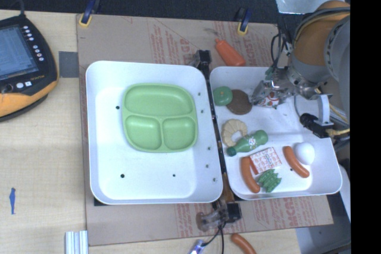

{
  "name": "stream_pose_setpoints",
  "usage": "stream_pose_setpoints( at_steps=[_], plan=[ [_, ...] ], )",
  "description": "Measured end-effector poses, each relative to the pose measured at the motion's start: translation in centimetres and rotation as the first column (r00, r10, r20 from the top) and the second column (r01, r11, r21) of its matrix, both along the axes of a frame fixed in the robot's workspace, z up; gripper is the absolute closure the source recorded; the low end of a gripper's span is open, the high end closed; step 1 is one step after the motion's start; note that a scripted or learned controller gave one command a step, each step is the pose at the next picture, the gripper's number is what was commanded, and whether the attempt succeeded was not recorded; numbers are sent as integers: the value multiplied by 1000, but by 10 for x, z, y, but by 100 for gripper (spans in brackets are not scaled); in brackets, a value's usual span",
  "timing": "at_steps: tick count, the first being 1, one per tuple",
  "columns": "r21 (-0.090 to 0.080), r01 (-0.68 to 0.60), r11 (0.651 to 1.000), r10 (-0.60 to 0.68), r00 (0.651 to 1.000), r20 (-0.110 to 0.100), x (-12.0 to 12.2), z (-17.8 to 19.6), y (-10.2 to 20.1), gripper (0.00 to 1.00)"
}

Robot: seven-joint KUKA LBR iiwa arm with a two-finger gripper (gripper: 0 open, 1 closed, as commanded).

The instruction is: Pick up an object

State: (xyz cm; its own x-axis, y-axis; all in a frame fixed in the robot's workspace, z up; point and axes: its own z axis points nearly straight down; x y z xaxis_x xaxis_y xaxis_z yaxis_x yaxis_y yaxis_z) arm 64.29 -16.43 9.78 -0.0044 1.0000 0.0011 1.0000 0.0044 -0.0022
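Two white bins, one green tray, two bin sausages, one egg.

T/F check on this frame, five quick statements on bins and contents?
1. The green tray lies in the left bin. True.
2. The egg sits in the left bin. False: it is in the right bin.
3. Two sausages lie in the right bin. True: one, another.
4. The carrot lies inside a bin. False: it lies outside, on the cardboard.
5. The claw hangs over the left bin. False: over the right bin.
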Motion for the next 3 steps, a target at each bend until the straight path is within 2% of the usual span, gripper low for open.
stream_pose_setpoints(
  at_steps=[1, 2, 3],
  plan=[
    [0, 1, 1000, -1, 1000, 2, -7, 45, 26, 100],
    [1, -1, 1000, 1, 1000, 0, -34, 139, 118, 100],
    [-2, -2, 1000, 2, 1000, -4, -36, 113, 174, 100]
  ],
)
